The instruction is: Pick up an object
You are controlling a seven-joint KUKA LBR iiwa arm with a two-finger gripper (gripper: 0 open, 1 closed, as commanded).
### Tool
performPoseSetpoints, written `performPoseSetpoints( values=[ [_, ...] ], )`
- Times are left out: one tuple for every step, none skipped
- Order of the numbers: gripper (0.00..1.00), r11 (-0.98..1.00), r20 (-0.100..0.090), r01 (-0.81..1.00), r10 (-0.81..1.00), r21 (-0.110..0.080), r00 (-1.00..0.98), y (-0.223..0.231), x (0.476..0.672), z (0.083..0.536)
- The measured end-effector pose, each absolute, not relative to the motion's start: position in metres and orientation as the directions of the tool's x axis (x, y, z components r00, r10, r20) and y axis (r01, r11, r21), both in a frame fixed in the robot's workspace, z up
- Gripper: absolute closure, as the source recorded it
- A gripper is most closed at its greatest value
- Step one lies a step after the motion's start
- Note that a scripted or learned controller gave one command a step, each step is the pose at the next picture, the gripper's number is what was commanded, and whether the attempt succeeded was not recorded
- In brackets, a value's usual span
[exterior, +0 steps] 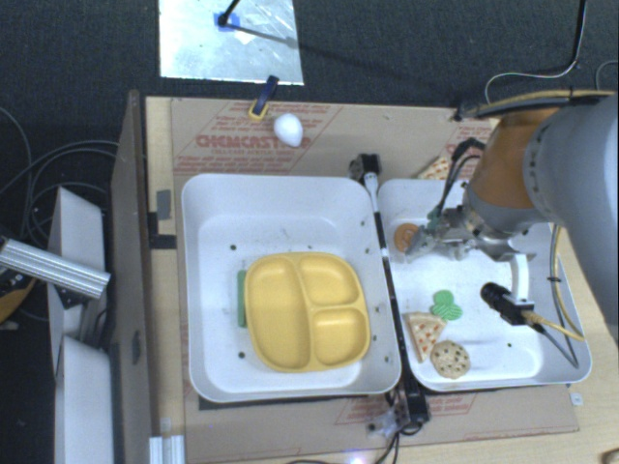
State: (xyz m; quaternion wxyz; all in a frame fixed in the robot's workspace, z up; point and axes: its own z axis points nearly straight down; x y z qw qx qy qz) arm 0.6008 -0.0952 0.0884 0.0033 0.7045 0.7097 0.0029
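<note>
In the right bin lie a small brown round piece near the far left corner, a green ridged piece, a triangular cracker and a round speckled cookie. My gripper hangs low over the far left part of this bin, just right of the brown piece. Its tips sit right beside that piece; the view does not settle whether they touch it.
The left bin holds a yellow divided plate with a green strip at its left edge. A white ball and a yellow-blue clip lie on the cardboard behind the bins. The arm's grey body overhangs the right bin.
</note>
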Motion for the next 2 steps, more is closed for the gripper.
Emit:
performPoseSetpoints(
  values=[
    [0.00, -0.003, 0.000, 1.000, 1.000, -0.004, 0.003, -0.122, 0.540, 0.084],
    [1.00, 0.002, 0.000, 1.000, 1.000, 0.003, -0.002, -0.119, 0.544, 0.095]
  ],
)
